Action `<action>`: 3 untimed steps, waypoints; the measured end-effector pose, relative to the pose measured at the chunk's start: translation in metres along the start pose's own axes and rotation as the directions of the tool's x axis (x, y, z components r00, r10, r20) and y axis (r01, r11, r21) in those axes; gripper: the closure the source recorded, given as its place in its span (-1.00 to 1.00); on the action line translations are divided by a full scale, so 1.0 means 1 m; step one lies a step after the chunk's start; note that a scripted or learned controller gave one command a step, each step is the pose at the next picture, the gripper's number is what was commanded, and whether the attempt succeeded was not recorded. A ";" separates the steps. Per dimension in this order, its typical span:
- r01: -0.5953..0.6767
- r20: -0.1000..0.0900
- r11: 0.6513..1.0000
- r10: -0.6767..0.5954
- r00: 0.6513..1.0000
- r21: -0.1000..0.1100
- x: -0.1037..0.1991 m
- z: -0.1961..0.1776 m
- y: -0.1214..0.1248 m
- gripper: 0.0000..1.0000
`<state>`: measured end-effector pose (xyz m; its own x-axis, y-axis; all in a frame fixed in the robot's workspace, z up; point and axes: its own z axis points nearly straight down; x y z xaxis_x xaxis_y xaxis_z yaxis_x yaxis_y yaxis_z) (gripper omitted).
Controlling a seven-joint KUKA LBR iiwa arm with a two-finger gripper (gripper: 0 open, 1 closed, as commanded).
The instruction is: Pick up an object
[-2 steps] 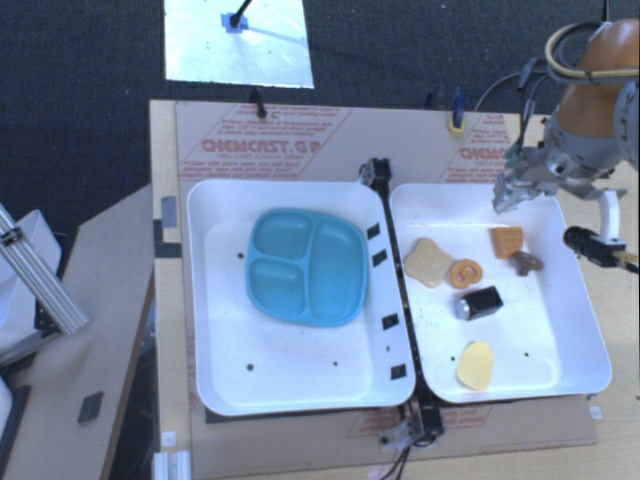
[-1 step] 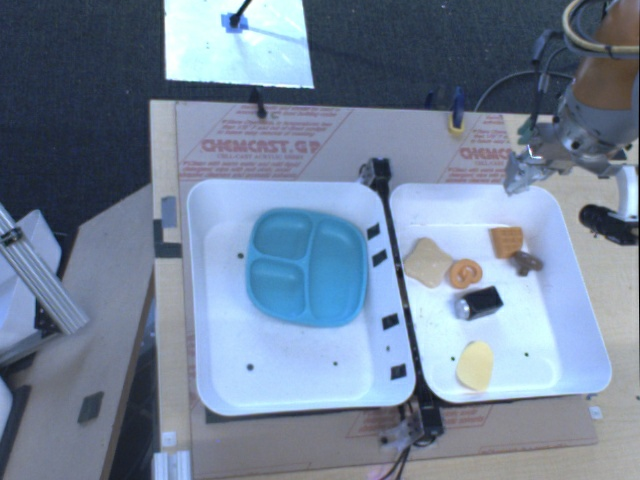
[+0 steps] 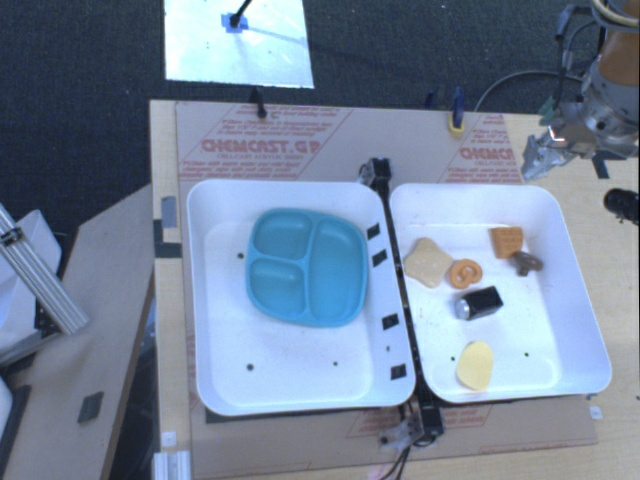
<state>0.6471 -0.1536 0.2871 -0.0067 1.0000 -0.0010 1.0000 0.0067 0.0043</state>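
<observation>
On the worktop (image 3: 250, 138), two shallow white bins sit side by side, touching along a central seam. Lying in the left bin (image 3: 225, 368), slightly toward its far side, is a light blue plate (image 3: 306, 266) with rounded corners, divided into three compartments. Five small objects are scattered across the right bin (image 3: 560, 358). Near the seam lies a pale beige, roughly square piece (image 3: 427, 262) that looks like a slice of bread, and touching its right side is a small orange ring (image 3: 465, 273) shaped like a doughnut. Toward the far right corner sits an orange, waffle-like square (image 3: 506, 240), with a small grey-brown lump (image 3: 526, 262) just beside it on the near side; its form is too small to make out. Just near of the orange ring lies a short black cylinder (image 3: 481, 303) on its side, its silver end facing the seam. Close to the near edge rests a pale yellow oval (image 3: 476, 365), smooth and lemon-like. Beyond the far right corner of the right bin, above the worktop, hangs the gripper (image 3: 545, 153) of the grey arm, well apart from every object; whether it is spread or closed cannot be told, and nothing is seen in it.
</observation>
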 end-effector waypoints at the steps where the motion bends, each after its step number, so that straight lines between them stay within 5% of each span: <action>1: 0.001 -0.001 1.000 -0.001 1.000 0.004 0.054 0.001 -0.016 1.00; 3: 0.002 -0.002 1.000 -0.002 1.000 0.005 0.158 0.019 -0.041 1.00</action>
<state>0.6049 0.0038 0.2679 -0.0089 1.0000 0.0009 1.0000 0.0089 -0.0006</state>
